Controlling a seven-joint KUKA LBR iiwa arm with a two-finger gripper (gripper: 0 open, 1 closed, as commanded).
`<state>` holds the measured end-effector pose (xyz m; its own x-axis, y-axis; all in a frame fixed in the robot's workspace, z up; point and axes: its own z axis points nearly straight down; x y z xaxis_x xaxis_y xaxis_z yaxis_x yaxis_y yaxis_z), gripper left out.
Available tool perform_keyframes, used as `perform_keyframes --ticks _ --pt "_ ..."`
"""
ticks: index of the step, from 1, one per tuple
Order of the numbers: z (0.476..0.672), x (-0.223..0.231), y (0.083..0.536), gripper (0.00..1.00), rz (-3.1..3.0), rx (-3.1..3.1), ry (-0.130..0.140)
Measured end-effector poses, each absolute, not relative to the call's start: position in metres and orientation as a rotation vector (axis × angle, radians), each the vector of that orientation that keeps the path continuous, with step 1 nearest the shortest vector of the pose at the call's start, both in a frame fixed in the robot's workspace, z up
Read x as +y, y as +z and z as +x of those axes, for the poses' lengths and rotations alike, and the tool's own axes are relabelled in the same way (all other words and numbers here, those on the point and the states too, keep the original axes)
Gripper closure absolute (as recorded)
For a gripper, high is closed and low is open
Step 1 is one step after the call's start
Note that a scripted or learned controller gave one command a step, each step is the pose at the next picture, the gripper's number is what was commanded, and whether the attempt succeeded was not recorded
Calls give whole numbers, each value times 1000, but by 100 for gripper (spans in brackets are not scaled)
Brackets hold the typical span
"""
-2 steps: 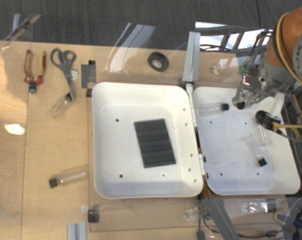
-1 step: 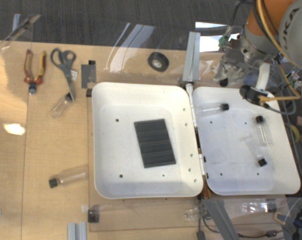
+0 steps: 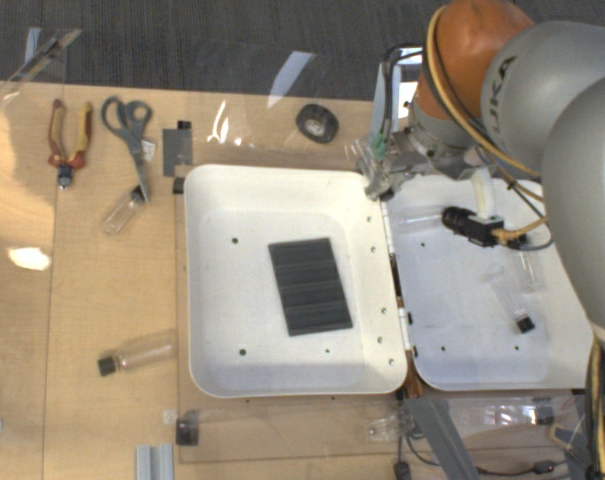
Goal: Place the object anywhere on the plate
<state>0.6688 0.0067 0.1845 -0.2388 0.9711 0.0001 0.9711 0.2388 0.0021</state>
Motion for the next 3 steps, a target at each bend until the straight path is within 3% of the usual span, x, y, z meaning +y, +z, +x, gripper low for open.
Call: perform_keyframes --ticks 1,2,3 --pt "532 52 185 100 1549 2729 7" --pt "631 99 257 100 1337 2835 9" --pt "645 163 161 100 791 3037 5"
